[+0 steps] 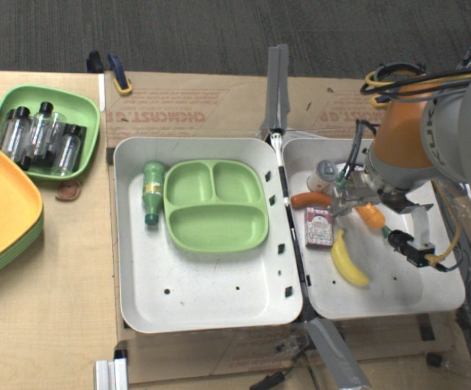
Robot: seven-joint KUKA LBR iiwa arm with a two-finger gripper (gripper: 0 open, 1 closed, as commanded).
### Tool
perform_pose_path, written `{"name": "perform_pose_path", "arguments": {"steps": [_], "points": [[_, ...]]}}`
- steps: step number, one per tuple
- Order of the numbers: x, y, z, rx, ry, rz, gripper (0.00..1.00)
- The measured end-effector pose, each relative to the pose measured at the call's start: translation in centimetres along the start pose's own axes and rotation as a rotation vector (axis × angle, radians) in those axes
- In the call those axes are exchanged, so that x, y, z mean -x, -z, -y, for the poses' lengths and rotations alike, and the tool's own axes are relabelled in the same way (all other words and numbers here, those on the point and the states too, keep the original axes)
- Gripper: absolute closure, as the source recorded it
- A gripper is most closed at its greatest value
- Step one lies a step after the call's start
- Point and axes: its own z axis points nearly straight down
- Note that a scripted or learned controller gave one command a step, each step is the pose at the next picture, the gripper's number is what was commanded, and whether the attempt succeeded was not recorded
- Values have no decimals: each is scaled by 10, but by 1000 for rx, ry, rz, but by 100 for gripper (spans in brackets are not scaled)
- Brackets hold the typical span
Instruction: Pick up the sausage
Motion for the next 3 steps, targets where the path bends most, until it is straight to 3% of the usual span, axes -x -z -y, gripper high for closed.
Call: {"name": "perform_pose_path", "arguments": {"steps": [1,2,3], "points": [[7,1,1,1,-7,8,0],[-3,0,-33,0,-197,1,0],[-3,9,-32,-4,-193,2,100]]}}
